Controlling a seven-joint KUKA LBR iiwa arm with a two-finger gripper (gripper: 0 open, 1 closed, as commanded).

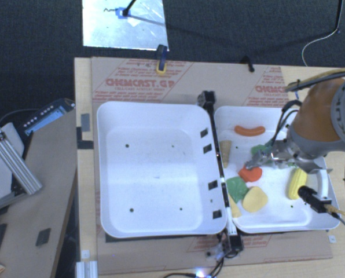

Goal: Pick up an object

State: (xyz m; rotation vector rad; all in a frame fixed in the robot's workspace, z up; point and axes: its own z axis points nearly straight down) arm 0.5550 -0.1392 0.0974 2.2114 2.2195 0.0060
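red object [250, 174] mid right bin [276, 220], long axis unclear to us | gripper [254, 164] low over it; we cannot tell the finger state | dark green piece [258, 150] just above, light green piece [237, 187] and yellow round piece [254, 199] below-left, corn cob [296, 183] upright to the right, sausage [249, 131] lying crosswise near the far wall | left bin [155, 172] alongside
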